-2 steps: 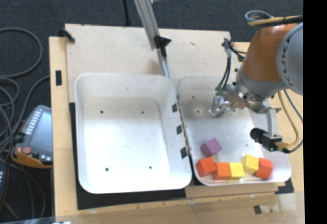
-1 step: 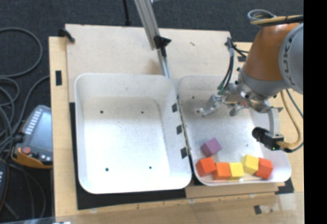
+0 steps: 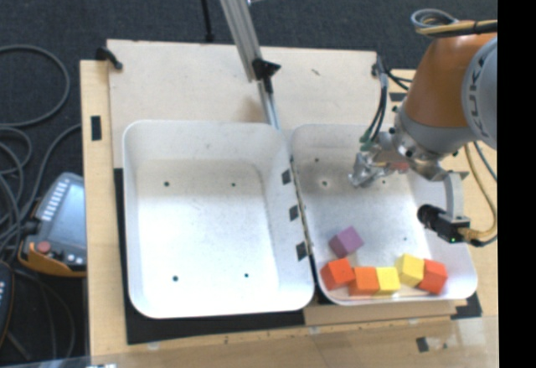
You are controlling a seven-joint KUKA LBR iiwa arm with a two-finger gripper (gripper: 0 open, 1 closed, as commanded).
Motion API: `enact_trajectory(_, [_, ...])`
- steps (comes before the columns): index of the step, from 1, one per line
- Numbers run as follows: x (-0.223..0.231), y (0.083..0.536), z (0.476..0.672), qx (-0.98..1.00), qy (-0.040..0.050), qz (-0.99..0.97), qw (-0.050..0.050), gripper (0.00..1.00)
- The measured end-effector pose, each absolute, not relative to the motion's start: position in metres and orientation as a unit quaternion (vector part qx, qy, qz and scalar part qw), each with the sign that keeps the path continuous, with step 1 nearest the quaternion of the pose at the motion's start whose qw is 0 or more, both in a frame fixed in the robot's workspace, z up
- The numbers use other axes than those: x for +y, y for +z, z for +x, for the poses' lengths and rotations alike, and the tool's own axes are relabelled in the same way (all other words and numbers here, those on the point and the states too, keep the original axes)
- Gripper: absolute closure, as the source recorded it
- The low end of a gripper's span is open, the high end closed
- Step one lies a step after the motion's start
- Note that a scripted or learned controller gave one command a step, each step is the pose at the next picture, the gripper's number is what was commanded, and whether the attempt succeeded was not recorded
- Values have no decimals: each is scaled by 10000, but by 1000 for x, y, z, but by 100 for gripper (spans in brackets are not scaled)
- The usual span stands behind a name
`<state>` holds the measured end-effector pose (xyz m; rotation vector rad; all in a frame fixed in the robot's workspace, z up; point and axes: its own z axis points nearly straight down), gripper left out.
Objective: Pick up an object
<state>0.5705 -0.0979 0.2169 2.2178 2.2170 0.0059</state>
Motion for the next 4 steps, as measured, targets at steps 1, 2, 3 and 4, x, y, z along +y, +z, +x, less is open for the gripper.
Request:
enact_trajectory(1, [-98,216,570,7066,16,7076,24,0])
enact_trajectory(2, [-106,97,535,7064,-16,7078,-13,0])
enact_trajectory(3, [-90,98,498,7063,11,7079,22,0])
enact_trajectory(4, [-92,109,500,7045,23,7097,38,100])
